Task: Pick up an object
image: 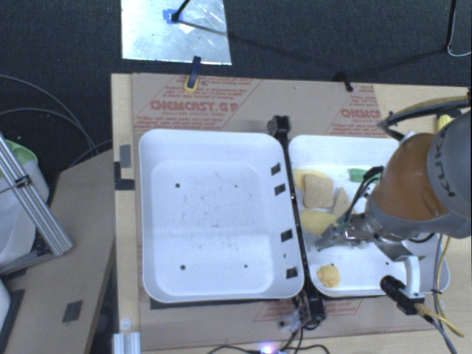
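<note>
I see two shallow white bins side by side on the counter (pixel 243 94). The left bin (pixel 214 146), at the middle of the frame, shows just its speckled white floor and a few dark dots. The right bin (pixel 324 147), toward the right of the frame, holds the loose things. Near its left wall lies a tan sponge-like block (pixel 317 189), with a smaller pale wedge (pixel 341 198) just beside it on the right. Below the block sits a yellow lump (pixel 313 220). At the lower left corner of this bin rests a small round yellow piece (pixel 328 275), apart from the others. Up near the bin's upper middle I see a small green thing (pixel 357 174), partly hidden by the arm.

The arm (pixel 420 183) comes in from the right edge of the frame, its orange band broad over the right half of the right bin, grey wrist below it. The gripper (pixel 332 236) points left and slightly down toward the lower side of the yellow lump, close to it or touching; I cannot tell which. Whether the gripper is released or clenched I cannot tell from here, and I see nothing clearly grasped in it.
</note>
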Available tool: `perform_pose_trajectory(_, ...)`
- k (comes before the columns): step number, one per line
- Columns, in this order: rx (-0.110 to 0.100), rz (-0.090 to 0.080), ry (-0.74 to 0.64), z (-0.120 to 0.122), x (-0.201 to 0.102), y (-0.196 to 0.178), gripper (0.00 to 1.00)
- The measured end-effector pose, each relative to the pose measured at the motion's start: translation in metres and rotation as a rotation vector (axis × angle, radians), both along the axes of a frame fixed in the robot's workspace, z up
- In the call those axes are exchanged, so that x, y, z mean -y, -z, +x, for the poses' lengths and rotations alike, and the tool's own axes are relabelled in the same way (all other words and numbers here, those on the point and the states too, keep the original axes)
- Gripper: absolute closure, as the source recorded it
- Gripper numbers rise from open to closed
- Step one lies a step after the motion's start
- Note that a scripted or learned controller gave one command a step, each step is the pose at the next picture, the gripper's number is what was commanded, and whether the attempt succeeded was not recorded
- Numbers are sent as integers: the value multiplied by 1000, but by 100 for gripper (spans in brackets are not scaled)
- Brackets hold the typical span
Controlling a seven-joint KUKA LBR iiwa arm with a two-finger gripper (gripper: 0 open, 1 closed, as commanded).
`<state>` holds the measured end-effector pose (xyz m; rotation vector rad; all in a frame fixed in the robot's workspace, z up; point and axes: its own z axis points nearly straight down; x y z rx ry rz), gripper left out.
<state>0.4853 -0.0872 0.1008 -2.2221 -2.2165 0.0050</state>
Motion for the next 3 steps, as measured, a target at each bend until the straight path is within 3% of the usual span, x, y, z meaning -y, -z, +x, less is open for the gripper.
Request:
perform_pose_trajectory(1, 7, 0, -4, 2, -2, -15, 100)
perform_pose_trajectory(2, 13, 2, -12, 3, -54, -88, 100)
perform_pose_trajectory(3, 17, 5, -17, 3, -141, -185, 100)
